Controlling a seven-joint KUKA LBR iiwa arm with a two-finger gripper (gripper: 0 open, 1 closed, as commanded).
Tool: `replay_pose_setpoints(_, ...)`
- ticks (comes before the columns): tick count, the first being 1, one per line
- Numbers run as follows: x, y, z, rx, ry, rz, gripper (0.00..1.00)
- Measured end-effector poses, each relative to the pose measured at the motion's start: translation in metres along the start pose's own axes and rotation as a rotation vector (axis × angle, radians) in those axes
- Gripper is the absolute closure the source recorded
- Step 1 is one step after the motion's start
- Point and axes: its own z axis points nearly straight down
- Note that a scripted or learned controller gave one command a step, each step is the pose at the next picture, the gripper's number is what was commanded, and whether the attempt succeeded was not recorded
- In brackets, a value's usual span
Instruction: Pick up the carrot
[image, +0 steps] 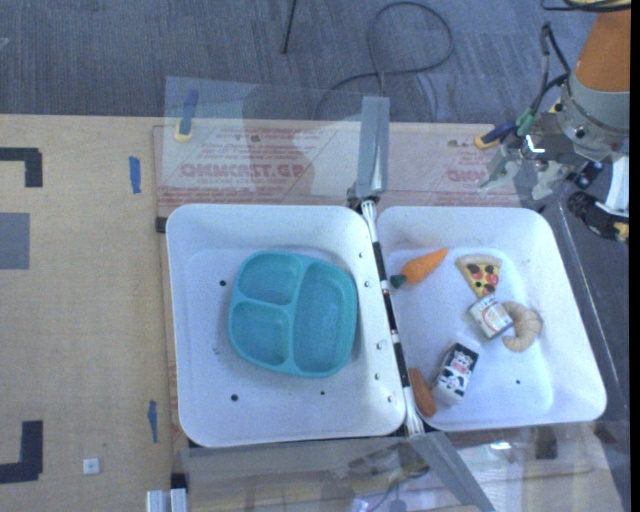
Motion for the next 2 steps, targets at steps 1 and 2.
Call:
replay_pose_setpoints(1, 0.038, -0.02, 0.15, -0.001, 0.0, -0.121, 0.0)
replay_pose_setpoints(2, 0.046, -0.006, 0.192, -0.007, -0.001, -0.253, 0.0)
